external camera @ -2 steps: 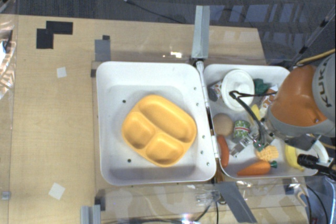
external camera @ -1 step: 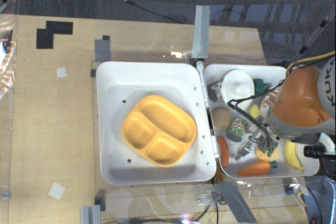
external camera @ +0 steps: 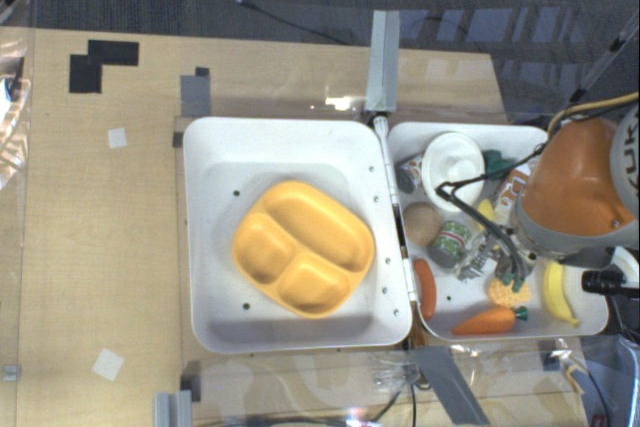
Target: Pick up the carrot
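Observation:
The carrot [external camera: 485,321] is orange with a green stub at its right end. It lies flat along the front wall of the right bin [external camera: 598,323], its tip pointing left. My gripper [external camera: 484,256] hangs over the middle of that bin, under the arm's orange band [external camera: 568,183], with black cables looping around it. It is a short way behind the carrot and apart from it, just beside a small green-labelled can [external camera: 452,237].
The right bin also holds a white cup [external camera: 452,161], a red pepper [external camera: 427,287], a yellow banana [external camera: 558,293], a small yellow waffle-like piece [external camera: 508,293] and other small items. A yellow divided plate [external camera: 303,246] lies in the left bin [external camera: 215,315].

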